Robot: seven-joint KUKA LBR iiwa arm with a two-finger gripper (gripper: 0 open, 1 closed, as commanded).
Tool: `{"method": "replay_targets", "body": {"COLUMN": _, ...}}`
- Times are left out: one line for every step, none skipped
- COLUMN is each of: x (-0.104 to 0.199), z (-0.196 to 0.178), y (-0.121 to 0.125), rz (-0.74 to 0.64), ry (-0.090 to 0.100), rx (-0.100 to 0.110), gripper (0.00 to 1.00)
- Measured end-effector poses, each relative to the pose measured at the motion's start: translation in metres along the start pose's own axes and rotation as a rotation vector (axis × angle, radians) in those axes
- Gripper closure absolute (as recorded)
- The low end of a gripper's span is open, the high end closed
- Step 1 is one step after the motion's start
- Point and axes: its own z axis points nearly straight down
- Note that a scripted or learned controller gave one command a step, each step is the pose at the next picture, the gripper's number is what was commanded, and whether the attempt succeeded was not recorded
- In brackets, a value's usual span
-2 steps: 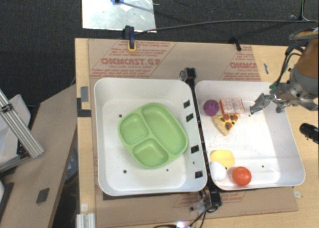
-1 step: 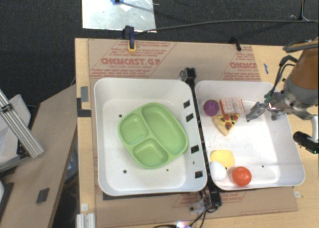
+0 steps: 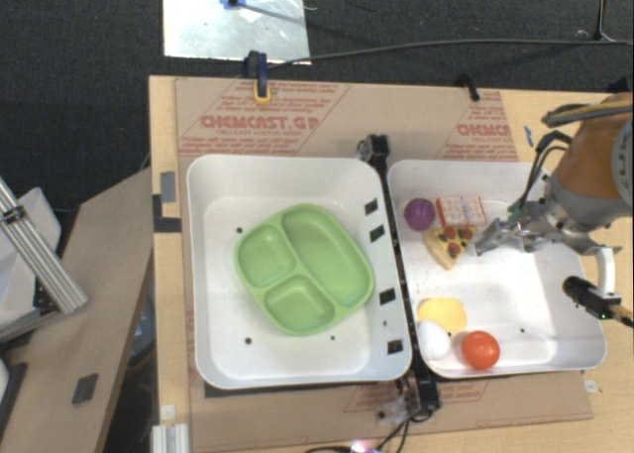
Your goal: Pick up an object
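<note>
Dark carpet surrounds my work surface (image 3: 327, 104), a tan sheet printed with red lettering, held by a blue and yellow clamp (image 3: 259, 77) at its far edge. A shiny metal plate (image 3: 233, 3) lies on the floor beyond it. Two shallow white bins sit side by side on the surface, touching along a black-clipped seam.

From the overhead camera, the left bin (image 3: 213, 243) holds a green divided plate (image 3: 302, 268) with three compartments, lying roughly in the middle and turned at a slant.

The right bin (image 3: 555, 332) holds the small things I could pick. A purple ball (image 3: 420, 212) sits near the far left corner, and just beside it, to its right, is a red and white carton (image 3: 461, 210). A toy pizza slice (image 3: 449, 243) lies just in front of those two. Toward the near left corner are a yellow piece (image 3: 443, 313), a white egg (image 3: 433, 340) touching it on its near side, and an orange-red tomato (image 3: 480, 349) just right of the egg.

My arm comes in from the right, the orange band (image 3: 592, 159) above the grey wrist. My end effector (image 3: 489, 239) hangs low inside the right bin, its tips just right of the pizza slice and below the carton. I see nothing between the fingers, and I cannot tell whether they are spread or closed.
</note>
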Motion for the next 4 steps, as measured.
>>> {"method": "replay_targets", "body": {"x": -0.001, "z": -0.014, "y": 0.002, "rz": -0.001, "ry": -0.002, "rx": -0.006, "gripper": 1.0}}
{"method": "replay_targets", "body": {"x": 0.005, "z": -0.069, "y": -0.005, "rz": -0.002, "ry": -0.002, "rx": -0.007, "gripper": 1.0}}
{"method": "replay_targets", "body": {"x": 0.006, "z": -0.134, "y": -0.007, "rz": -0.003, "ry": -0.002, "rx": -0.008, "gripper": 1.0}}
{"method": "replay_targets", "body": {"x": 0.007, "z": -0.199, "y": -0.005, "rz": -0.005, "ry": -0.003, "rx": -0.009, "gripper": 1.0}}
